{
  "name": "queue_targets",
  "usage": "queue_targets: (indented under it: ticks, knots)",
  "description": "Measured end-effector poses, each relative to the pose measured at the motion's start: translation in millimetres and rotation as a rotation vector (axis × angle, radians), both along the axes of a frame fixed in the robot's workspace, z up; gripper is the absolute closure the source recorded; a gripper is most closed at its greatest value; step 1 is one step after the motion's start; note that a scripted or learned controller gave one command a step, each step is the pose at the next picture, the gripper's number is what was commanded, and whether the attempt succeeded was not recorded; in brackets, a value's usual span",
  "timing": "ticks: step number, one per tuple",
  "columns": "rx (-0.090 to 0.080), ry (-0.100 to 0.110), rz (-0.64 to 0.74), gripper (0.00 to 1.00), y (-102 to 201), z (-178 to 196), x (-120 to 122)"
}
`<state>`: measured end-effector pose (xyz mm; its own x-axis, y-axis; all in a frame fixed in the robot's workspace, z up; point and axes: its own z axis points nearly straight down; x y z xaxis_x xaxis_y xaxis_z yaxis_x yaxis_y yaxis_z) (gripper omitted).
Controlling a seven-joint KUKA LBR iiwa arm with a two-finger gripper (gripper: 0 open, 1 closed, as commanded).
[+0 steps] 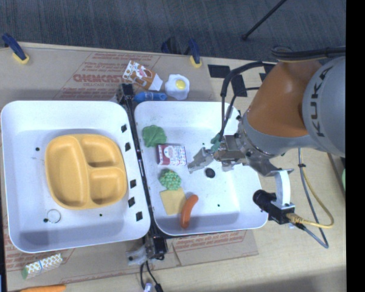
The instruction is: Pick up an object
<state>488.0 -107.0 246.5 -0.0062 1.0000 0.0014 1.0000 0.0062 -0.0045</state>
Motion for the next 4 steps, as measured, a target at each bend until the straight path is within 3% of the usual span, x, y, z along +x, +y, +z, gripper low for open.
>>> queue_targets:
  ticks: [1, 2, 3, 4]
  knots:
    - [0.001, -0.001, 0.274, 0.0, 13, -155, -2]
    - [0.001, 0.0, 0.28, 1.0, 13, -146, -1]
    - [0.001, 0.0, 0.279, 0.0, 13, -146, -1]
    - [0.003, -0.001, 0.534, 0.0, 1, -155, -12]
